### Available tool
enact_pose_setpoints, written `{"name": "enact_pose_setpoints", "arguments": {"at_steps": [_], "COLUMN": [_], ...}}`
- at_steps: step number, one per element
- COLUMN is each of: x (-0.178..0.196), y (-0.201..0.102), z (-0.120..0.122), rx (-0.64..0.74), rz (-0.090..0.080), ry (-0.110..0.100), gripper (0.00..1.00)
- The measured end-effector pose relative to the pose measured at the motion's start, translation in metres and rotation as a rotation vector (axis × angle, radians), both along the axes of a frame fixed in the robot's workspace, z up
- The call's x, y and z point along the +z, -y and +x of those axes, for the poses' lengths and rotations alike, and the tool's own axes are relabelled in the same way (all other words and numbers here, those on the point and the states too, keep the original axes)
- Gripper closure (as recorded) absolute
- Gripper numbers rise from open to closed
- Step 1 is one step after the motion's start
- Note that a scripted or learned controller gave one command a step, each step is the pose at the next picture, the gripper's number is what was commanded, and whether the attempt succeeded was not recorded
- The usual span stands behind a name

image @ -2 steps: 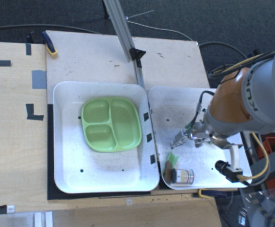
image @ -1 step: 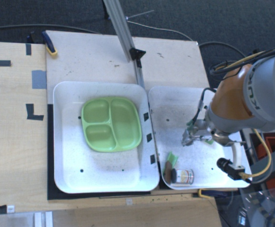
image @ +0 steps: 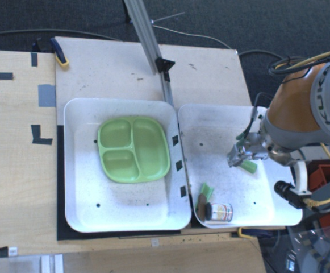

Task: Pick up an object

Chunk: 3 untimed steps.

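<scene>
My gripper (image: 239, 156) hangs over the right bin (image: 221, 124), near its right side, on the grey arm with the orange band (image: 298, 104). A small green block (image: 249, 166) lies right at the gripper's lower edge, touching or just under it; I cannot tell whether it is held. At the bin's front left lie a small green piece (image: 205, 191), a dark brown object (image: 201, 200) and a little jar on its side with a pale label (image: 220, 212).
A green divided plate (image: 134, 149) lies in the left bin (image: 79, 169). A metal pole (image: 143, 24) slants across the bench top behind the bins. Cables and red equipment (image: 324, 178) crowd the right edge.
</scene>
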State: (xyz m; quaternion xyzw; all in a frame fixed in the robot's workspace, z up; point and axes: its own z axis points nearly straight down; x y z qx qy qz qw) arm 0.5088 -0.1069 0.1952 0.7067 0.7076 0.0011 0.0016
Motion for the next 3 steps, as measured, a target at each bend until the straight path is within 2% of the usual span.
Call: {"name": "enact_pose_setpoints", "arguments": {"at_steps": [1, 2, 3], "x": [0.018, 0.026, 0.026], "y": [0.0, -0.04, -0.099], "z": [0.001, 0.03, 0.057], "rx": [0.0, 0.005, 0.007], "rz": [0.001, 0.002, 0.003], "ry": [-0.003, -0.003, -0.005], "gripper": [1.0, 1.0, 1.0]}}
